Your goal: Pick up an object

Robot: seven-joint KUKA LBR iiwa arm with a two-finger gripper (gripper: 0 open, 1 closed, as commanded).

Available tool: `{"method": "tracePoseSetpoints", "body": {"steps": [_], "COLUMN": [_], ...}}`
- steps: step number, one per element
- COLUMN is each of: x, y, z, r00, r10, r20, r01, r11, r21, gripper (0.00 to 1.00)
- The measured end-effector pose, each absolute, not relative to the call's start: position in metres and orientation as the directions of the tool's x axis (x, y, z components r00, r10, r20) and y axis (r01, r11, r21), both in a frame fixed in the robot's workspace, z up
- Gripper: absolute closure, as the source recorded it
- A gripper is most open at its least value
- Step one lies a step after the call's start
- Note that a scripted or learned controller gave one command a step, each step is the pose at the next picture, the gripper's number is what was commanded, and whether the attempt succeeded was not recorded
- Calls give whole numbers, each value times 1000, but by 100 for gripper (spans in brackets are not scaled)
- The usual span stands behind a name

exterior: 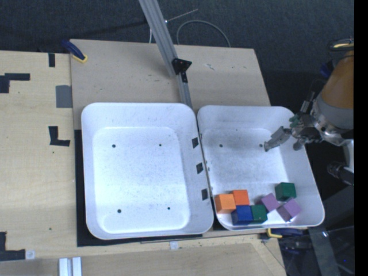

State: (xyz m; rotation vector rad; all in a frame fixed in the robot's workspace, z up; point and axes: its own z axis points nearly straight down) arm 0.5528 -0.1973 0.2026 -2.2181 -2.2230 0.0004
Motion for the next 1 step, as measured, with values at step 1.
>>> {"method": "tracePoseSetpoints", "body": {"steps": [1], "x": [553], "y": [-192], "z": [89], "r00": [-1], "r10": [1000], "r20": [-1], "r01": [1000], "r11": [1], "r21": [-3], "gripper": [0]}}
